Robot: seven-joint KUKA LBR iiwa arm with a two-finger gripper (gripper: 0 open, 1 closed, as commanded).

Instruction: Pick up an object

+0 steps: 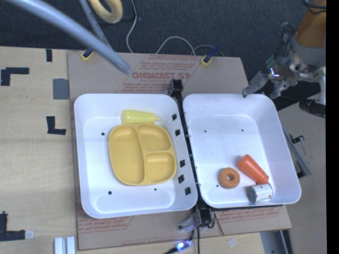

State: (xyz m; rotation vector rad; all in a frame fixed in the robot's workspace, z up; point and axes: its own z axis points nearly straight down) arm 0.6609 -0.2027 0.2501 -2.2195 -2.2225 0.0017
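In the right bin (212,115), near its front, lie an orange ring (229,178), an orange cone-shaped piece (251,168) and a small grey cylinder (259,193), all close together. The left bin (87,115) holds a yellow divided plate (142,154) with a pale yellow piece (139,116) lying just behind it. My gripper (265,89) hangs over the far right corner of the right bin, well away from every object. Its fingers are spread open and hold nothing.
The two bins sit on a cardboard sheet (159,70) and meet at a black seam (183,142). A grey tube (63,20) slants across the upper left, with a yellow loop (106,1) near it. White cable (175,41) lies behind the bins.
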